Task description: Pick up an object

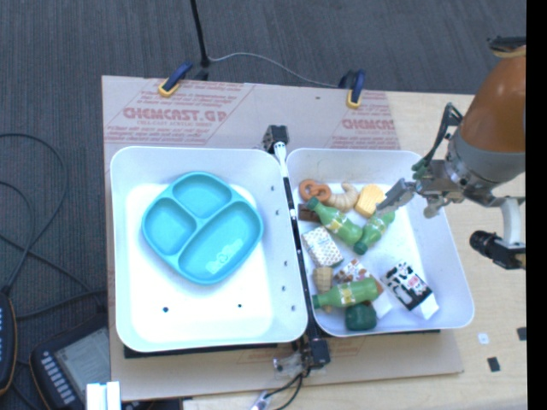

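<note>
Your arm [500, 109] reached in from the right and hung above the far right part of the right bin [451, 267], its jaws [408, 191] poised over the heap of toy food. You could not tell from this angle how far the jaws stood apart, and nothing was seen held between them.

Every candidate lay in that bin: a green bottle [373, 230] just beside the jaws, a second green bottle [338, 223] to its left, a yellow block [369, 200] and a pale croissant [344, 198] at the far side, a pretzel [309, 190] toward the far left corner. Nearer lay a checkered cracker box [322, 246], a third bottle [346, 295], a dark green pepper [361, 317] and a black-and-white carton [408, 287].

The left bin [137, 314] held a blue divided plate [202, 227], well apart from the arm.

By the look of it, the pick had not yet been made: all objects rested in the bin, so the closing and lifting were left to do.
</note>
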